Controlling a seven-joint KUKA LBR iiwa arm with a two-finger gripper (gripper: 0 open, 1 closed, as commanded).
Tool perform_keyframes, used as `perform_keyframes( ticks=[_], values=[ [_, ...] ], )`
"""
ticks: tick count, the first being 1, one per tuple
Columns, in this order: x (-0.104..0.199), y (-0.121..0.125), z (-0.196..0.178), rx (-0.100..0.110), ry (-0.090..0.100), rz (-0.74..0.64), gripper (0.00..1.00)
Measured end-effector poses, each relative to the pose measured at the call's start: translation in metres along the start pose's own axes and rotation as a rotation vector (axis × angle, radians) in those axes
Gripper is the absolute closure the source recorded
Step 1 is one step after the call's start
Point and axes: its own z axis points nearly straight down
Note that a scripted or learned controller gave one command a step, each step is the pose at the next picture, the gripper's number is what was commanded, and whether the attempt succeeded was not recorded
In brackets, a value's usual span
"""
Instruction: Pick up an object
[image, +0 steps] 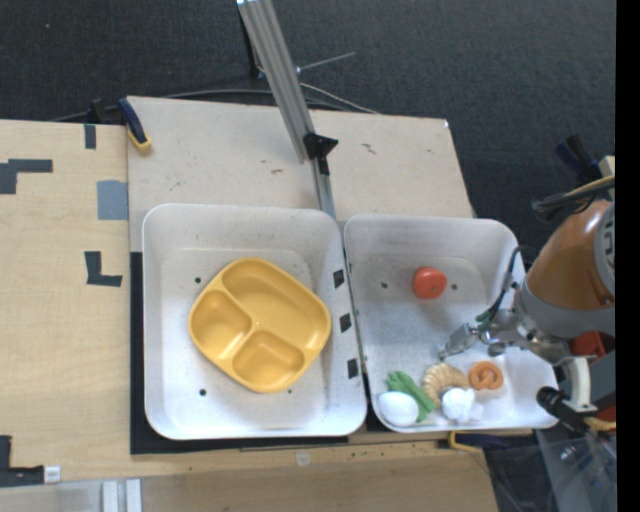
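Nothing picked yet: gripper (462, 340) hangs w/ fingers spread, empty, over right bin (400, 235) just above the orange ring (486, 376)

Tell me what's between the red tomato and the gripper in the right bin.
In the camera view, only bare white bin floor lies between the red tomato and the gripper. The other food items sit lower, near the bin's front edge.

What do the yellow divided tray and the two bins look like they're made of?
Yellow divided tray: probably molded plastic, with a smooth, slightly glossy surface, rounded compartment ridges and uniform color. Left bin and right bin: likely thin white plastic with a matte, scuffed finish, soft rounded rims and grey speckling on the floors.
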Motion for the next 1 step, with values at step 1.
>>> perform_keyframes(
  ticks=[1],
  values=[
    [0.0006,0.0001,-0.0114,0.001,0.002,-0.001,1.00]
  ],
)
